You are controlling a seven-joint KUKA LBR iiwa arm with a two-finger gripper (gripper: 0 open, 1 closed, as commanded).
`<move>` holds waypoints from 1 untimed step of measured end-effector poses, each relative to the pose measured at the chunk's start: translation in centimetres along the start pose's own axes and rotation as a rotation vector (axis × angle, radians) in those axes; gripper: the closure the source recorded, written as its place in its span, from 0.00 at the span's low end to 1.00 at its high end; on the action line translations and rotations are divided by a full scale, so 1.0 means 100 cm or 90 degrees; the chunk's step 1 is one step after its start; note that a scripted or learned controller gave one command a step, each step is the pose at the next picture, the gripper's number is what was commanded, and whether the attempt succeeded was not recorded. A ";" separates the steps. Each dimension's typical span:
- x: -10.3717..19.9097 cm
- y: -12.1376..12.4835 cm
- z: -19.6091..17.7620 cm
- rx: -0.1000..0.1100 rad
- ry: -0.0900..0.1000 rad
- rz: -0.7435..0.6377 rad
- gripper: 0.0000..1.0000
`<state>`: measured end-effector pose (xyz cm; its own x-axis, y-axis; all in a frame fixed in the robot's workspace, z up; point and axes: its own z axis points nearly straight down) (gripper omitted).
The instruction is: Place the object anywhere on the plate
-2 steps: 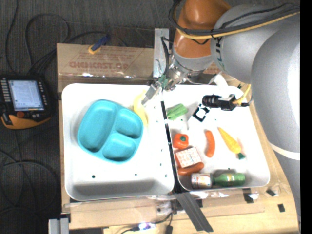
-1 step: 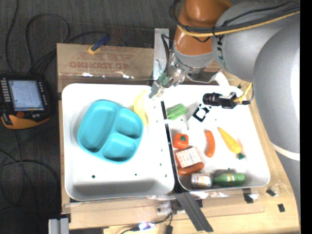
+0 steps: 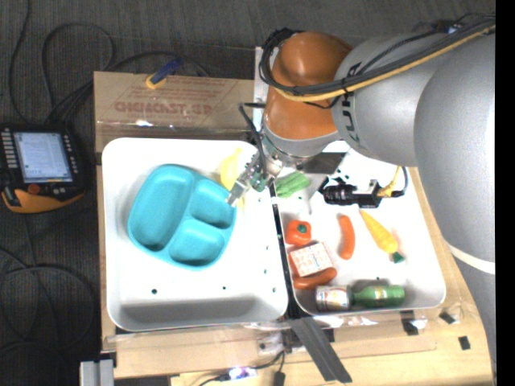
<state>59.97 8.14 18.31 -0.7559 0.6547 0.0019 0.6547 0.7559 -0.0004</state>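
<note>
A blue divided plate (image 3: 181, 215) lies in the left white bin (image 3: 161, 304), toward its back. My gripper (image 3: 241, 190) hangs at the plate's upper right rim, close to the divider between the bins. A yellow banana-like object (image 3: 230, 166) lies just behind the gripper, beside the plate's far right edge; whether the gripper touches or holds it is hidden. The grey arm with its orange band (image 3: 306, 79) covers the back of the right bin.
The right bin (image 3: 426, 280) holds a green item (image 3: 291, 185) by the divider, a red-orange piece (image 3: 298, 232), an orange sausage shape (image 3: 346, 236), a yellow piece (image 3: 378, 232), a small box (image 3: 310, 260), a can (image 3: 331, 298) and a green bottle (image 3: 378, 296). A cardboard box (image 3: 177, 103) sits behind the left bin.
</note>
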 end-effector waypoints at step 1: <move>0.047 0.024 0.053 0.000 -0.001 -0.177 1.00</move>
<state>57.92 13.03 13.01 -0.9065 0.4221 0.0010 0.4221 0.9065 0.0004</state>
